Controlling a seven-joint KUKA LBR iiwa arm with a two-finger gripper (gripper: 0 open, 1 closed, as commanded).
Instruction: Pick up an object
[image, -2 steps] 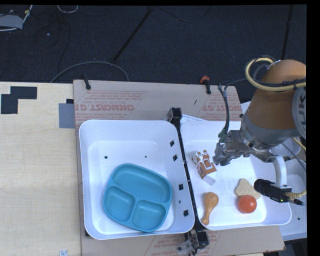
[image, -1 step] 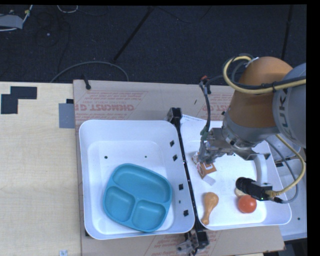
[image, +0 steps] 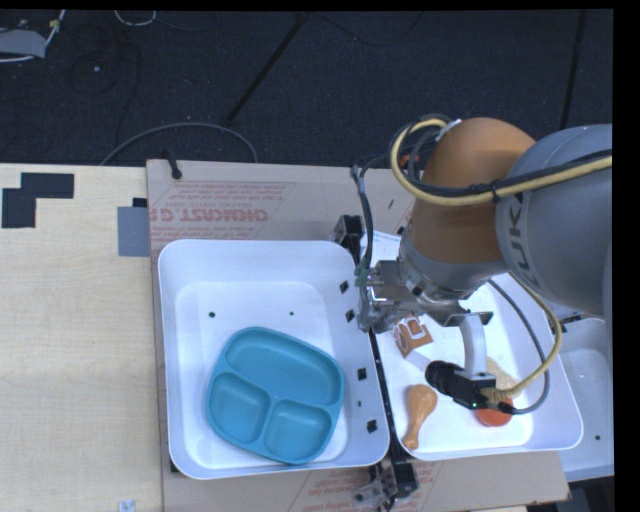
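Note:
My gripper (image: 384, 304) hangs low over the left part of the right bin (image: 556, 432), close to the wall shared with the left bin. Just below and right of it lies a small brown and white object (image: 411, 335), touching or nearly touching the gripper; I cannot tell whether it is held. A tan drumstick-shaped toy (image: 419, 413) lies near the front of the right bin. A red-orange object (image: 493, 417) sits to its right, partly hidden by the robot's parts.
A blue divided plate (image: 274, 394) lies in the left bin (image: 200, 275). The arm's large grey and orange body covers the back of the right bin. Brown cardboard lies under both bins.

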